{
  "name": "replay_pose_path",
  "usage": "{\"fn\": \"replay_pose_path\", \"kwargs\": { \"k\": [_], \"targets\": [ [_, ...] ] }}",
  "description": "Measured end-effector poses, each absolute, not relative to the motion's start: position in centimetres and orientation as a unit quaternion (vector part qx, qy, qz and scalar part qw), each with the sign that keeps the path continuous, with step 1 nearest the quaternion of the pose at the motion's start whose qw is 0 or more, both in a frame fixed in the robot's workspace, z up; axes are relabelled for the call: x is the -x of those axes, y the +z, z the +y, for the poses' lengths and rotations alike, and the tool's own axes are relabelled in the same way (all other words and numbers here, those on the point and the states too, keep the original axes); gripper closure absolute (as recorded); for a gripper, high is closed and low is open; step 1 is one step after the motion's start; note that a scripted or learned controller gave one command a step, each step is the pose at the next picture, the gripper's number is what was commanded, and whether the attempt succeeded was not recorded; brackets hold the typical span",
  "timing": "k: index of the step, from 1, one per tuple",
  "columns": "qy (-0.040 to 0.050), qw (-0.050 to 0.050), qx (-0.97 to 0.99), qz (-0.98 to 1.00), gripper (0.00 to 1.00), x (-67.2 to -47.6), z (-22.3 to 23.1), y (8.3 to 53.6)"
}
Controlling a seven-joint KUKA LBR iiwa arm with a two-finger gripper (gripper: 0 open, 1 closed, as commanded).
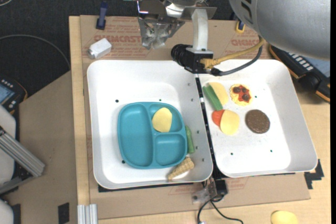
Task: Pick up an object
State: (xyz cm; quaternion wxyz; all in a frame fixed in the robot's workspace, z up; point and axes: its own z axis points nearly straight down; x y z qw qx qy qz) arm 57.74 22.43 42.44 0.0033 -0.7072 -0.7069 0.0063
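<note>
Target not fixed by the task; likeliest candidate, by my judgement, is the yellow oval toy food (162,119), lying in the upper right compartment of the teal divided plate (137,139) in the left bin (102,113), well apart from the gripper (156,34) and toward the camera from it. It looks like a light, stiff, smooth plastic piece with a domed top. It is probably slippery, so it is best taken across its narrow width, low on the sides, clear of the compartment ridge. It does not look fragile. The gripper hangs over the cardboard sheet (121,29) beyond the left bin's far rim, with nothing seen in it; whether it is released or clenched I cannot tell. Near the bin's front corner, farther from the gripper than the plate, lies a waffle cone (181,168). In the right bin (294,113), to the camera's right of the gripper, a green pod (212,96) leans on a pale yellow piece (221,93). Beyond these are a small pizza (241,94), a brown cookie (258,121) and a red-and-yellow piece (226,120), all flat and harder to pinch.
</note>
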Motion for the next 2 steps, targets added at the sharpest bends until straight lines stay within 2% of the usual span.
{"fn": "replay_pose_path", "kwargs": {
  "k": [1,2],
  "targets": [
    [-0.0072,-0.004,0.707,-0.708,1.0,-60.6,22.4,54.3],
    [0.0076,0.004,0.708,-0.707,1.0,-59.6,22.4,39.9]
  ]
}}
